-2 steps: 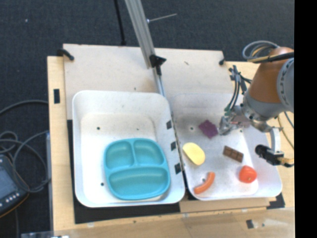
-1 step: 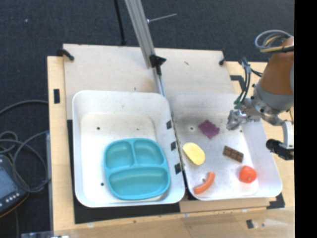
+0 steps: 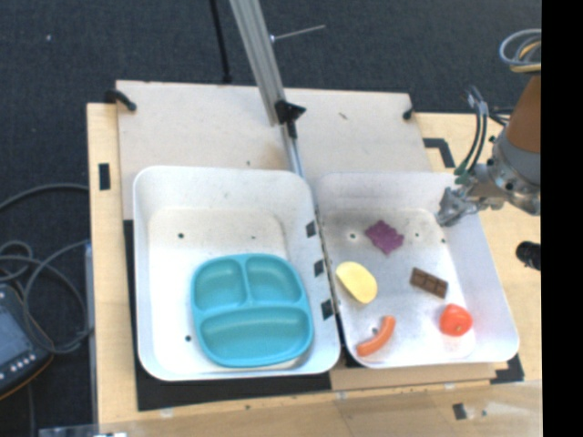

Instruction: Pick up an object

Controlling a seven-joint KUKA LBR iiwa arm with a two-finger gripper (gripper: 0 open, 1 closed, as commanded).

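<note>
A pale wooden tabletop [image 3: 105,244] stands on dark carpeted floor [image 3: 73,35]. A lighter board [image 3: 209,126] lies across its far half. A slanted aluminium rail [image 3: 253,35] rises from the middle. Black cables [image 3: 32,244] trail over the floor at left, beside a dark device [image 3: 14,335]

Two bins [image 3: 150,244] — one tray [image 3: 250,309] — five items [image 3: 357,282].

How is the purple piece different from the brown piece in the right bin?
The purple piece is a squarish, bumpy-edged block; the brown piece is a longer, narrower bar. The purple piece lies nearer the bin's far wall, the brown piece nearer the red ball. Both are small, lie flat in the right bin, untouched by the gripper.
</note>
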